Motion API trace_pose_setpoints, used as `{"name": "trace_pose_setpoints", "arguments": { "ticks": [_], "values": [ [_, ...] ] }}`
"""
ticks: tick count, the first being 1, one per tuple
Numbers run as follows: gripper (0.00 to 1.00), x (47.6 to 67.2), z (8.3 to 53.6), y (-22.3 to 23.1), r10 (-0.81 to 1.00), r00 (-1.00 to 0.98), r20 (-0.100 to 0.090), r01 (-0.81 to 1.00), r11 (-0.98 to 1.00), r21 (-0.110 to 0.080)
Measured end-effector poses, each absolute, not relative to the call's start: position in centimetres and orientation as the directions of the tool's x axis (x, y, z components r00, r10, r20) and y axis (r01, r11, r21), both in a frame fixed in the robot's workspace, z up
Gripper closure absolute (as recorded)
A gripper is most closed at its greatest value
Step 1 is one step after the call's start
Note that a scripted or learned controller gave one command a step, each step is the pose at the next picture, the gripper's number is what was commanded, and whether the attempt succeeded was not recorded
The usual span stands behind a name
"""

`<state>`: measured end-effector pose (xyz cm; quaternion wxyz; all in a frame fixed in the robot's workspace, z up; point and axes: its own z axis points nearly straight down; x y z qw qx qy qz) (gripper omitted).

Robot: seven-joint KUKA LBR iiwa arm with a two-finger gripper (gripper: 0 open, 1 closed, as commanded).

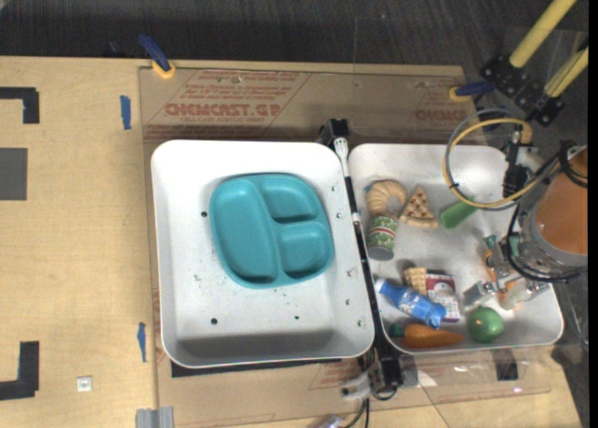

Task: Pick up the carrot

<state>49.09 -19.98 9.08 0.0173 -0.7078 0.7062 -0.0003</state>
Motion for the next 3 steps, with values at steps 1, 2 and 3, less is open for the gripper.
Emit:
{"name": "trace_pose_setpoints", "arguments": {
  "ticks": [1, 2, 3],
  "values": [
    [0.00, 49.66, 9.05, -20.13, -0.999, -0.025, -0.028, -1.000, 0.025, -0.011],
    [0.00, 49.23, 9.12, -20.33, -0.994, -0.110, -0.029, -0.994, 0.111, -0.025],
    [0.00, 48.91, 9.08, -20.19, -0.999, 0.024, -0.028, -1.000, -0.023, -0.018]
  ]
}}
